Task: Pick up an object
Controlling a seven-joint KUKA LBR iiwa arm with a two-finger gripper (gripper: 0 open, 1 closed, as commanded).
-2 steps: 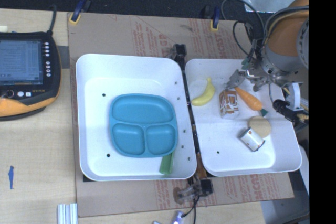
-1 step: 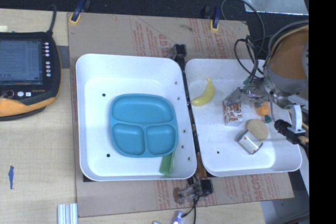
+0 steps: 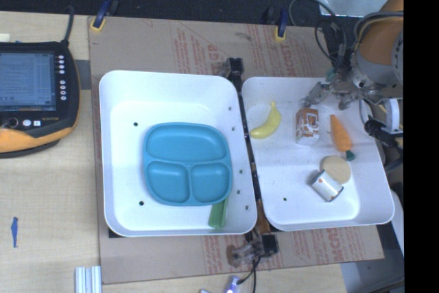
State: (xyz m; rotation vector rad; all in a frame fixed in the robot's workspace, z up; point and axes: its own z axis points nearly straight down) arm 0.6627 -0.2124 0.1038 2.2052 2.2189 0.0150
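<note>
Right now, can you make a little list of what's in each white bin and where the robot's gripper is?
left bin: blue divided plate, green thing at its lower edge
right bin: banana, brown packet, carrot, round beige piece, small white can
gripper: above the brown packet, at the right bin's top edge
held: nothing seen

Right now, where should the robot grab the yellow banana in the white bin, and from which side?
Probably the curved yellow banana is best gripped across its thick middle, coming straight down from above. It lies flat on the right white bin's floor near the left wall, with bare floor on both sides. The tool would close across the narrow width, not along the curve.
</note>
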